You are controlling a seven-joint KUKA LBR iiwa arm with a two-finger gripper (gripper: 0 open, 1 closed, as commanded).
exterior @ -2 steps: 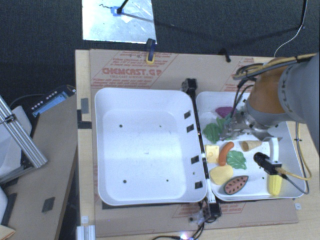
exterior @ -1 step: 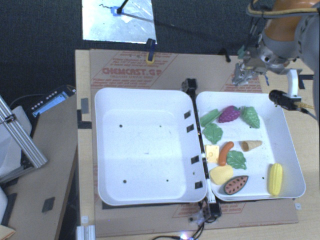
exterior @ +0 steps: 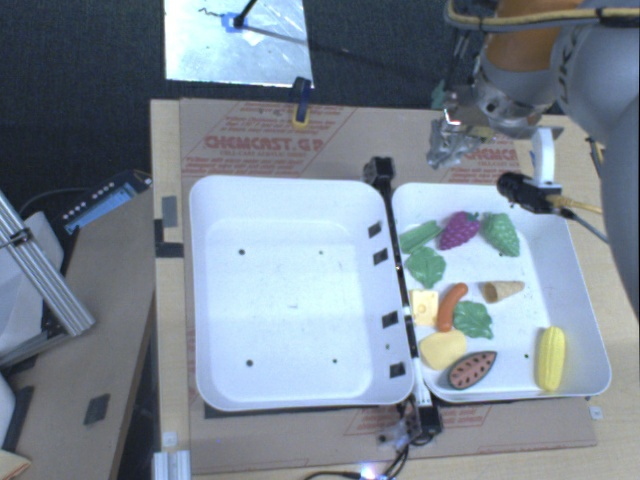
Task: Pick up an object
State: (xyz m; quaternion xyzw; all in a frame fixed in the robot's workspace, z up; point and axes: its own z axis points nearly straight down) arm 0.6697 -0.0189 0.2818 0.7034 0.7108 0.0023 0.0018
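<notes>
My gripper (exterior: pixel 447 154) hangs above the far edge of the right bin (exterior: pixel 585 298), with nothing seen between its fingers. In that bin lie several toy foods: a green pod (exterior: pixel 420 235), purple grapes (exterior: pixel 459 230), a green leafy piece (exterior: pixel 501 234), another leafy green (exterior: pixel 427 265), an orange-red sausage (exterior: pixel 452 305), a cone (exterior: pixel 501 291), a yellow cheese block (exterior: pixel 424 306), a small green leaf (exterior: pixel 473 318), a pale yellow lump (exterior: pixel 443 349), a brown oval slice (exterior: pixel 471 369) and a yellow corn cob (exterior: pixel 550 357).
The left bin (exterior: pixel 290 288) sits beside the right one, with a black clip divider (exterior: pixel 395 268) between them. Both rest on a cardboard sheet (exterior: pixel 260 138). A shiny metal plate (exterior: pixel 237 26) lies behind the bench.
</notes>
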